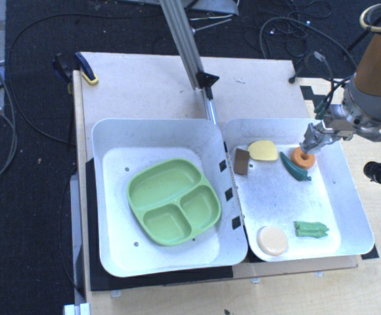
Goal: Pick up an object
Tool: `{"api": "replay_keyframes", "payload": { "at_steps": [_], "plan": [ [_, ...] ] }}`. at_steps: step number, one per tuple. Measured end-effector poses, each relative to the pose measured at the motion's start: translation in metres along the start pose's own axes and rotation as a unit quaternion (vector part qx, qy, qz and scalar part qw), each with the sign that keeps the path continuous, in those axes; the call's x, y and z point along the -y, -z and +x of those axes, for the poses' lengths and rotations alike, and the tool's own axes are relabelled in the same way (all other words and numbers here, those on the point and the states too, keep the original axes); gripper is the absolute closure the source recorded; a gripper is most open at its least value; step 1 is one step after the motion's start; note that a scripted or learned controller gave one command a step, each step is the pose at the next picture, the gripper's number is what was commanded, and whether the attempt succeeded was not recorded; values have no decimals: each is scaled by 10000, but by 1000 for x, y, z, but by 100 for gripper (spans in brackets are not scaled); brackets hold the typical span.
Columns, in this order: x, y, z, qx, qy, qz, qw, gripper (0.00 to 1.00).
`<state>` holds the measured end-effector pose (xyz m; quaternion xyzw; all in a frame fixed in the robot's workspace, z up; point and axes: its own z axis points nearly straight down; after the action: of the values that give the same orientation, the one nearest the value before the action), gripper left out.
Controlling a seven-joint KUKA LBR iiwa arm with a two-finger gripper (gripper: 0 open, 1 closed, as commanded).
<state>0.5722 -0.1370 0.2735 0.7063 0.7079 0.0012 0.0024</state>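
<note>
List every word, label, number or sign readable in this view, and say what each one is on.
None: no text can be read anywhere in this view.
The green divided plate, the yellow piece, the round cream piece and the white bins carry no print.
Small black tabs along the bins' shared edge are too small to tell whether marked.

Green divided plate (pixel 173 201) in left bin (pixel 105 143); black cables (pixel 289 25) on floor

A pale counter (pixel 144 84) is seen, on which two shallow white bins are set side by side, the left bin (pixel 112 143) touching the right bin (pixel 348 195). A blue and yellow clamp (pixel 85 69) is fixed at its far left corner.
</note>
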Motion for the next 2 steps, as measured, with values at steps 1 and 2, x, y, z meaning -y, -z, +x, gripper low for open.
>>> {"api": "replay_keyframes", "payload": {
  "at_steps": [1, 2],
  "plan": [
    [13, -2, 44, -14, 20, 32, 10000, 100],
    [18, -18, 101, -16, 29, 37, 10000, 100]
  ]
}}
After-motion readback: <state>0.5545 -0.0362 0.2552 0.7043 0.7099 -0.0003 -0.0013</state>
